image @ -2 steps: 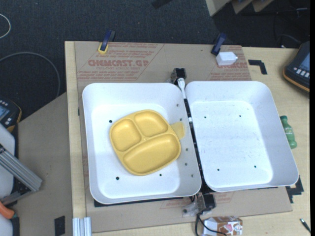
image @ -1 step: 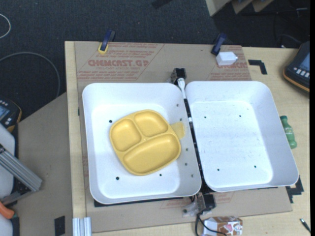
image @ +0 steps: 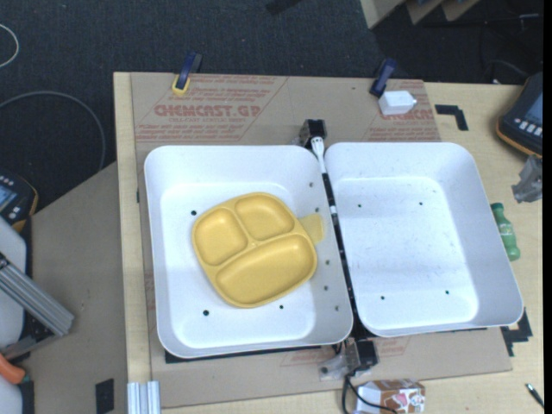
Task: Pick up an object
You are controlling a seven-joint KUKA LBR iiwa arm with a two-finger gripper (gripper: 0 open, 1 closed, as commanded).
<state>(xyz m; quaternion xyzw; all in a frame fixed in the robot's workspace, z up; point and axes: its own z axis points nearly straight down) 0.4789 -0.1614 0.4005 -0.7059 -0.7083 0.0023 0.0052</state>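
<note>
You are looking at the start of the pick: the yellow divided plate (image: 254, 248) is lying flat in the left bin (image: 164, 188), waiting for the arm to reach its rim, and I cannot tell the pincer's state.

Two white bins (image: 405, 317) on bench (image: 129, 145)

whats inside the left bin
One yellow divided plate with three compartments lies flat on the left bin floor, small dark dots around it. Whatever sits beneath the plate is covered.
</note>
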